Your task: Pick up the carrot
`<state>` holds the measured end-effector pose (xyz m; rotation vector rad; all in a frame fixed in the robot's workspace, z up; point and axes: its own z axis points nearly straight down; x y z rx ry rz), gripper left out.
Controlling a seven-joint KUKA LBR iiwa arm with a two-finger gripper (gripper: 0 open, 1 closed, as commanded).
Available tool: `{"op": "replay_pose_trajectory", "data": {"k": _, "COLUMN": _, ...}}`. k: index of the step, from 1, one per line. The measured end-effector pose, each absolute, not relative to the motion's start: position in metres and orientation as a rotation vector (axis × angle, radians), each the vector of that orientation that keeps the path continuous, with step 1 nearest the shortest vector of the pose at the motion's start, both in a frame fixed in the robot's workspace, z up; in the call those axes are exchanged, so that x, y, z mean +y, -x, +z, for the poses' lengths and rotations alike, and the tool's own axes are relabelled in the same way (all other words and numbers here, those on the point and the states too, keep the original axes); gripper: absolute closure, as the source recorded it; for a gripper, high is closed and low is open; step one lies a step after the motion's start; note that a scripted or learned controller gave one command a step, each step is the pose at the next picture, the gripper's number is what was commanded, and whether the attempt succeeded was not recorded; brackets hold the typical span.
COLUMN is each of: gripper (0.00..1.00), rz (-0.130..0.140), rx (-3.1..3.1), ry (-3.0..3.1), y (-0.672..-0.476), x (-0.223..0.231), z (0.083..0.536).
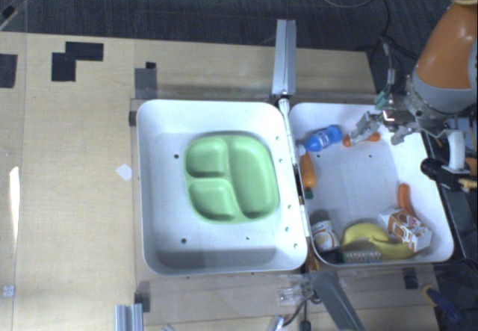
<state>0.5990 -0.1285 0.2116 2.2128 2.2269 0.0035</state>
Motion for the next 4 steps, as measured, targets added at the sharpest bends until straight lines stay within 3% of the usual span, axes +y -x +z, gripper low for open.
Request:
{"op": "replay_pose_trajectory", "data": {"k": 1, "gripper": 1.00, "rz": 0.009, "rx": 2.229, "ry": -2.206, "y": -0.601, "x": -0.127, "z": 0.223}}
{"op": "replay_pose_trajectory", "data": {"k": 2, "gripper": 0.00, "rz": 0.009, "rx": 2.229, "ry": -2.206, "y": -0.601, "x": -0.127, "z": 0.223}}
{"op": "replay_pose_trajectory", "data": {"k": 3, "gripper": 0.00, "rz": 0.004, "rx": 2.289, "ry": -2.146, "y": -0.558, "x": -0.144, "z": 0.148}}
{"op": "replay_pose_trajectory", "data": {"k": 4, "gripper": 0.00, "rz": 0.005, "rx": 2.455, "ry": -1.952, "y": -0.590, "x": -0.126, "z": 0.165}}
